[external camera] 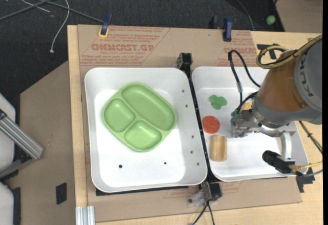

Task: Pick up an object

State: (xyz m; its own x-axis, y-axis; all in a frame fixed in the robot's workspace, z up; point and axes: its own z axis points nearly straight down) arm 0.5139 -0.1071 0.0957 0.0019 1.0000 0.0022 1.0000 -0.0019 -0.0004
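White plastic forms two shallow bins set side by side on a cardboard-covered bench [128, 44]. Left bin [102, 167]: a green three-compartment plate [139, 116] lies slightly above centre. Right bin [241, 170]: three small objects sit near its left wall, namely a green leafy piece [218, 101], a red round piece [210, 124] below it, and a tan cylinder [219, 147] nearest the front. Grey-and-orange arm [287, 90] enters from the right; its claw [240, 127] sits just beside the red piece. Whether the claw is open or closed cannot be told.
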